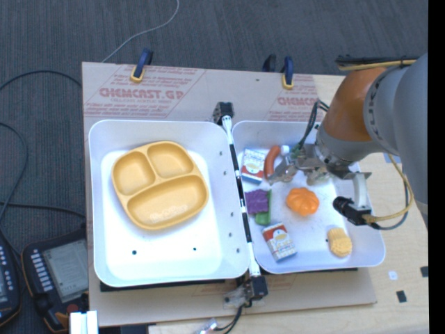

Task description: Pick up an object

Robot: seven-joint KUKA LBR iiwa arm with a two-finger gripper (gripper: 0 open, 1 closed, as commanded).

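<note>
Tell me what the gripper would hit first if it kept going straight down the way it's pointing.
Probably the bare white floor of the right bin: the gripper hangs between the hot dog and the orange pumpkin-like toy. Depth is hard to judge from above.

- Pretty clearly a robotics lab, not anyone's kitchen: grey office-type carpet [62, 19] all around with loose cables [28, 152] trailing over it.
- The surface [139, 92] is a printed board held down with clamps [142, 61].
- Big grey and orange industrial arm [379, 110] over two white bins [104, 256].
- A handheld controller [55, 273] lies on the floor.
</note>
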